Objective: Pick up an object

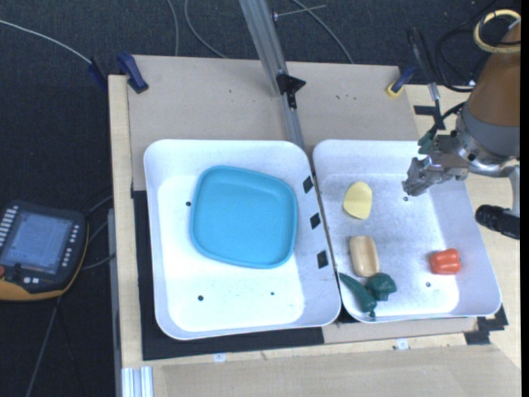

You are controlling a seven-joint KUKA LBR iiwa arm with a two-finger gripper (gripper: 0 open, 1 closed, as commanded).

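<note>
The right bin (pixel 463 304) holds a pale yellow rounded piece (pixel 358 200), a tan bread-like block (pixel 364 255), a dark green toy (pixel 371 289) at the front edge and a small red-orange object (pixel 445 260). My gripper (pixel 416 180) hangs over the back right part of this bin, right of the yellow piece and apart from it. Nothing shows between its fingers, and I cannot make out how they stand.
A blue square plate (pixel 245 216) lies in the left bin (pixel 165 304). A metal pole (pixel 263 31) slants up from between the bins at the back. Blue and yellow clamps sit at the bench's back corners. A pendant (pixel 37 246) lies on the floor at left.
</note>
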